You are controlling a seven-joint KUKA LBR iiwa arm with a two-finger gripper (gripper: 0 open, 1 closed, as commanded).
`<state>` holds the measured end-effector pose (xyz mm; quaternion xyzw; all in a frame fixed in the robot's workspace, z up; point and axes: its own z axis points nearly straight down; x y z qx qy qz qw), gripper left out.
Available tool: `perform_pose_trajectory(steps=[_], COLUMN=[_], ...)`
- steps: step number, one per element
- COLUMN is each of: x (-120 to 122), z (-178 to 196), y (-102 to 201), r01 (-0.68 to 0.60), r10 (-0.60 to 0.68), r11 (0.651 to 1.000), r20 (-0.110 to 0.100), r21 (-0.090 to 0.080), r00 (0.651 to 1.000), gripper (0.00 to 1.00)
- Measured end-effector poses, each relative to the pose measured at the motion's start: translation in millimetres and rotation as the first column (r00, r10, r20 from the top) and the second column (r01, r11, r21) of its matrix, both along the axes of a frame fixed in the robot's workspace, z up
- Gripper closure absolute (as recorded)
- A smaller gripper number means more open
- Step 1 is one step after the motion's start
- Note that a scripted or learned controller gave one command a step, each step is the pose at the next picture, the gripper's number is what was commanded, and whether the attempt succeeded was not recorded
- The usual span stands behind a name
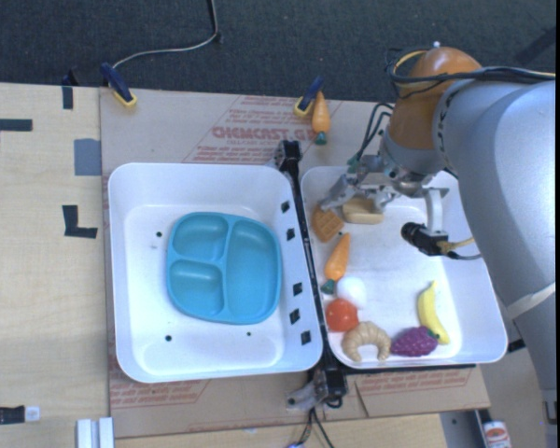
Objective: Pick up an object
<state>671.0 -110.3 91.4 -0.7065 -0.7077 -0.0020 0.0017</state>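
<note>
White bins sit side by side on cardboard point(215, 138) atop the bench. We see the L bin point(131, 250) w/ a blue divided plate point(224, 267) lying flat near its middle. R bin point(481, 329) holds toy food: bread slice point(362, 212) near the back, a tan chunk point(327, 223) just left of it by the bin's left wall, carrot point(337, 257) just below that chunk, white egg-like ball point(353, 290), tomato point(341, 315) touching the ball's lower left, croissant point(366, 341) at the front, purple grapes point(413, 342) beside it, banana point(432, 312) just above the grapes. Arm reaches in from the right; orange band above the wrist. Gripper point(359, 192) hangs over the back of the R bin, right by the bread slice and the tan chunk. We can't tell if it's wide or narrow, or if anything sits between its tips; too blurred and crowded there. Another small carrot-like toy point(320, 117) lies on the cardboard behind the bins, next to a yellow-blue clamp point(307, 104); a 2nd clamp point(119, 86) sits at the cardboard's back left corner.
</note>
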Motion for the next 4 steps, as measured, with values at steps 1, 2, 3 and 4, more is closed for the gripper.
perform_pose_trajectory(steps=[1,2,3,4], x=[-130,-128,-128,-102], z=[3,14,23,94], y=[-30,-27,-26,-60], r01=[0.002,0.001,0.0,0.002], r10=[-0.002,-0.001,0.0,-0.002], r11=[1.0,1.0,1.0,1.0], r20=[0.009,0.013,0.012,0.0], r21=[-0.008,-0.003,-0.001,-0.007], r00=[1.0,1.0,1.0,1.0], gripper=[0.0,1.0,1.0,1.0])
